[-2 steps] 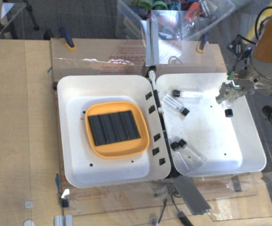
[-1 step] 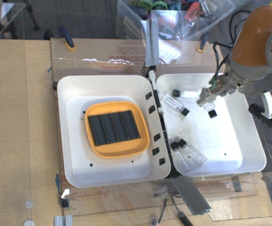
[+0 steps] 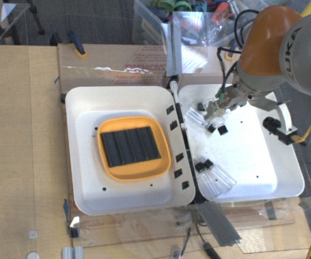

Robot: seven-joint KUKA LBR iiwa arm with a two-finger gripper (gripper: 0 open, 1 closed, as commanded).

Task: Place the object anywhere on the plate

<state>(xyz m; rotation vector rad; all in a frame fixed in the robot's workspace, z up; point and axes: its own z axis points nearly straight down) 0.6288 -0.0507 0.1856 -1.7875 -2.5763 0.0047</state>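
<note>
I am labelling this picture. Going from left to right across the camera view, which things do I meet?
orange plate in the left bin → row of black tabs along the bins' shared edge → hand over the right bin. The clear pieces overlap the hand sideways, so left out.

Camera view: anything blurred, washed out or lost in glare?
Camera view: even, soft light; the yellow plate is sharp; the clear piece in the right bin nearly blends into the white; the arm's orange band, near the lens, looks soft; the gripper is too small to read.
</note>
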